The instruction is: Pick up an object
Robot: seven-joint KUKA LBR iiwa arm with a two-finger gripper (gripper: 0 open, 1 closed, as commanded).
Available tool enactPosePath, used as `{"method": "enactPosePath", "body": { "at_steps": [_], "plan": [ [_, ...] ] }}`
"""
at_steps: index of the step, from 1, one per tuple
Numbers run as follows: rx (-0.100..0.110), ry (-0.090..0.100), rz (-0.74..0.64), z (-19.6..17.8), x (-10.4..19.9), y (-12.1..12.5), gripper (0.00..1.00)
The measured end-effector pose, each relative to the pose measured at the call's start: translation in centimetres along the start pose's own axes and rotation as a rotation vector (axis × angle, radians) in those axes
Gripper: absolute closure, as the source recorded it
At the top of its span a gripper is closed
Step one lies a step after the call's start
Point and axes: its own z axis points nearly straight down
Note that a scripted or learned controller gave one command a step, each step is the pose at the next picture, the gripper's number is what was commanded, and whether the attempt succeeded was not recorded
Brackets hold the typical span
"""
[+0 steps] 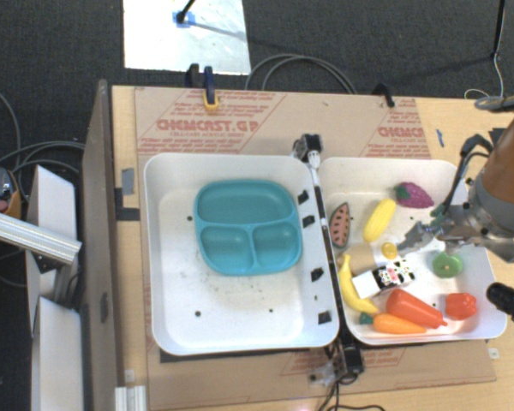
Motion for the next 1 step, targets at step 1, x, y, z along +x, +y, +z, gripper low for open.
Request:
{"method": "enactPosePath", "body": {
  "at_steps": [1],
  "plan": [
    [-0.006,-0.002,-0.005,10.91,-1.17,11.00,0.00]
  ]
}}
